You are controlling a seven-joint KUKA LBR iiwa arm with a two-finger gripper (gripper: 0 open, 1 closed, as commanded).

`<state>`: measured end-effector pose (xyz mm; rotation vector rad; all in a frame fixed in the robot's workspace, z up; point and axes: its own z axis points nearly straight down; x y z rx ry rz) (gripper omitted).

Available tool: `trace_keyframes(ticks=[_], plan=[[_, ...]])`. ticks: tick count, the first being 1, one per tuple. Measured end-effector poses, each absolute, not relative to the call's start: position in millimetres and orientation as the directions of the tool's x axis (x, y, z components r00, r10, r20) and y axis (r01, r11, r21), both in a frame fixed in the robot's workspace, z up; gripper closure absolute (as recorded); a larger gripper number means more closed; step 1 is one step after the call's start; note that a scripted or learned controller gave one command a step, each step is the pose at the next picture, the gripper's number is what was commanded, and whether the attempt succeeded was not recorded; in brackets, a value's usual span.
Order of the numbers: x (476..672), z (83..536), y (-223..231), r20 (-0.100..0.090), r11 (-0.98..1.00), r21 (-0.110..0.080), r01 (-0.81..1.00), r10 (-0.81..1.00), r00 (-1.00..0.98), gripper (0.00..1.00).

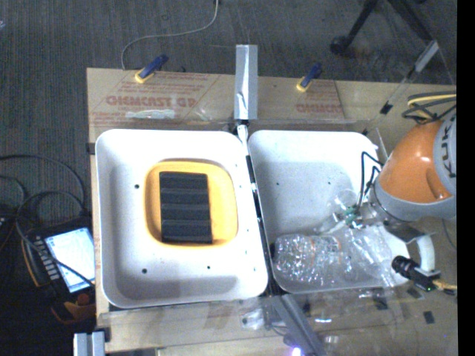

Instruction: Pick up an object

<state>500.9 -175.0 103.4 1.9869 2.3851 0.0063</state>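
The clear crinkled plastic bottle lies along the front wall of the right white bin, long axis running three to nine o'clock. The arm's gripper hangs just off its two o'clock end, its grasp impossible to tell. The yellow tray with the black ribbed insert sits well apart in the left white bin, out of the way.

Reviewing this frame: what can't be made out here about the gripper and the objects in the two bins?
- Gripper fingers: hidden under the grey and orange arm in the camera view.
- Clear crinkled plastic bottle in the right white bin: its right end blurs into glare and wrinkled clear film.
- Yellow-rimmed black ridged block in the left white bin: material unclear from above.
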Motion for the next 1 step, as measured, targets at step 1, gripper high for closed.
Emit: trace_keyframes(ticks=[1], plan=[[541.9,197.0,-120.7,0.0,0.279,0.0,0.96,0.96,-0.279,1.0]])
